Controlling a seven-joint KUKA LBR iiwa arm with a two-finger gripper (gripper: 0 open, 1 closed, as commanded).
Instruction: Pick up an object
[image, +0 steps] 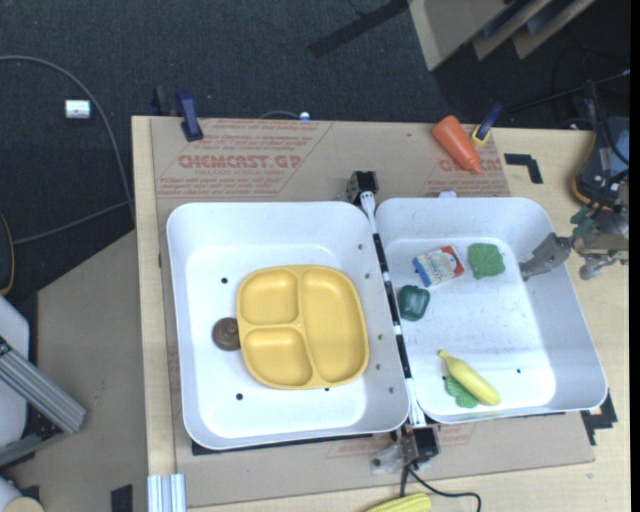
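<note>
I am at the three o'clock edge of the view, my gripper (548, 256) poised over the right rim of the right bin (560, 390). Whether it is spread or closed I cannot tell; it is small and partly blurred here, and nothing sits in it that I can see.

The things I might pick are all in that right bin. A green lump (486, 260) lies at about one o'clock in it, nearest to me, with a small packet (439, 265) in blue, white and red just beside it toward nine o'clock. A dark green piece (412, 301) rests against the bin's nine o'clock wall. A banana (472, 380) lies at six o'clock, touching a green scrap (463, 396) under its lower end. My guess is that the loose spread, well apart from one another, is meant to leave room for me to come down on any one of them.

The left bin (195, 400) holds a yellow divided plate (300, 326) in its middle, with a brown disc (226, 333) tucked against the plate's nine o'clock edge. An orange carrot-like toy (457, 143) sits outside the bins at twelve o'clock on the cardboard sheet (250, 160), which the bins rest on, probably to protect the bench.

Red print on that sheet looks like "CHEMCAST G.P."; the smaller lines are too fine to read, as is the packet's label.
</note>
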